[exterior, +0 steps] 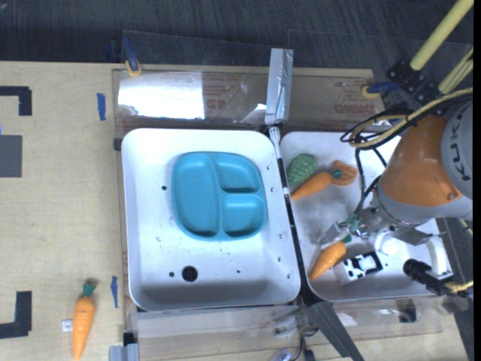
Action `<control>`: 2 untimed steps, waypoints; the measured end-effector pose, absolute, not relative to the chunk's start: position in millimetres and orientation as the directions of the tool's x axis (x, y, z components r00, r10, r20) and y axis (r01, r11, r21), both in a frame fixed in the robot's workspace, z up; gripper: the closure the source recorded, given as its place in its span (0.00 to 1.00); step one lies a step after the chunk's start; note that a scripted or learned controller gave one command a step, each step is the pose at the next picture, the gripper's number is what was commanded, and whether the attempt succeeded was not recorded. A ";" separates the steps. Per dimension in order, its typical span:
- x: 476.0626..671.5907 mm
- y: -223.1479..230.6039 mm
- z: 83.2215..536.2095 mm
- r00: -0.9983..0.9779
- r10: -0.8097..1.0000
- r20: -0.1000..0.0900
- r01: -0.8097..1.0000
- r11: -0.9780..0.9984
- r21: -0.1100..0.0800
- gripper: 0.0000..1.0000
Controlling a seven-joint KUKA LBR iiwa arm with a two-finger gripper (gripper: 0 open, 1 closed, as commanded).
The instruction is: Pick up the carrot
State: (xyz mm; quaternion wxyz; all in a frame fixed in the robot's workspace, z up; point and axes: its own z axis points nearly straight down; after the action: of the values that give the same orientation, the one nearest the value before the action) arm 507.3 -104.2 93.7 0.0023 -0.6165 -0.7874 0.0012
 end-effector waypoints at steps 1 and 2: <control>483.0 -106.2 87.7 -0.512 0.859 -0.006 0.859 0.512 0.008 0.00; 484.9 -106.1 98.3 -0.511 0.860 -0.009 0.860 0.511 0.013 1.00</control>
State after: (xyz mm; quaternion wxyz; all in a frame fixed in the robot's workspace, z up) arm 484.9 -106.1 98.3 -0.0072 -0.4946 -0.8691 -0.0035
